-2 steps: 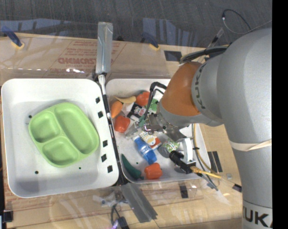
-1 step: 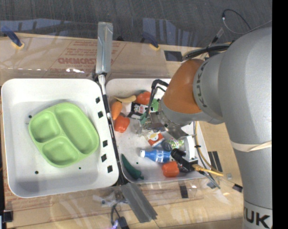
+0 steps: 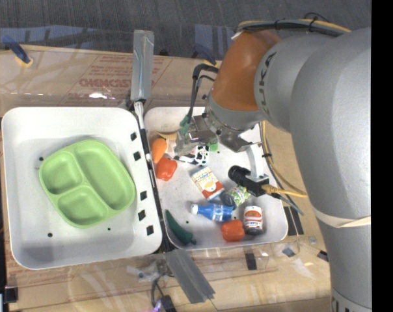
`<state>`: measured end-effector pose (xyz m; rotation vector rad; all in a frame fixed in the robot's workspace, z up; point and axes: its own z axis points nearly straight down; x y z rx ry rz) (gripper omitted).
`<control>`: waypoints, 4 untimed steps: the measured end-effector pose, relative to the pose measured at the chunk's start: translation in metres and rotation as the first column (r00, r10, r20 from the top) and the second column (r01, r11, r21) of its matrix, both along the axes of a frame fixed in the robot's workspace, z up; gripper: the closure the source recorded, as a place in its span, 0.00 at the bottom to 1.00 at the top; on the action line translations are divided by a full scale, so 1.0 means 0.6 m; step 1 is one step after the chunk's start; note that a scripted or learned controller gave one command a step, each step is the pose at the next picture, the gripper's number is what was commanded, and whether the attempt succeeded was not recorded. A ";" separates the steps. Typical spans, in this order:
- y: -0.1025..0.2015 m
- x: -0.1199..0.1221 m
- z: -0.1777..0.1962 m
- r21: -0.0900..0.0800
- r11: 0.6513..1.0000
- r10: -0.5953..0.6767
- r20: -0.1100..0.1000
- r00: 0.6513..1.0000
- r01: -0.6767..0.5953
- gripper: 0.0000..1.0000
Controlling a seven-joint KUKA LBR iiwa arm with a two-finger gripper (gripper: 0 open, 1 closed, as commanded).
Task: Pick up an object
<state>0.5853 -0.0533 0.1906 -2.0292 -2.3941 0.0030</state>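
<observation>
**Layout, left to right**

1. The left bin fills the left half of the frame and rests on the surface. It holds one green divided plate, which lies flat at the bin's centre, clear of all four walls.
2. The right bin stands just beside the left bin, at centre frame. All the small objects lie in this bin.
3. Along the left wall of the right bin:
   - an orange object at the top;
   - a red-orange object directly below it, touching it or nearly so;
   - a dark green item against the lower left corner.
4. The claw is positioned low in the upper left part of the right bin, just right of the orange object. Claw state: cannot be determined, because the wrist housing covers the tip. No object can be confirmed in its grasp.
5. A small black-and-white item lies just right of the claw. Its type is unclear, possibly a toy figure.
6. Centre of the right bin:
   - a small carton with an orange-and-white label, tilted;
   - a blue bottle lying on its side below the carton.
7. Lower right of the right bin:
   - a green bottle, lying down;
   - a red block near the front wall;
   - a small jar standing upright, just beside the red block.
8. The arm enters from the right of the frame and overhangs the upper right of the right bin.
</observation>
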 end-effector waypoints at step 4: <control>-0.170 -0.029 -0.132 0.001 0.999 0.051 0.042 0.998 -0.051 0.00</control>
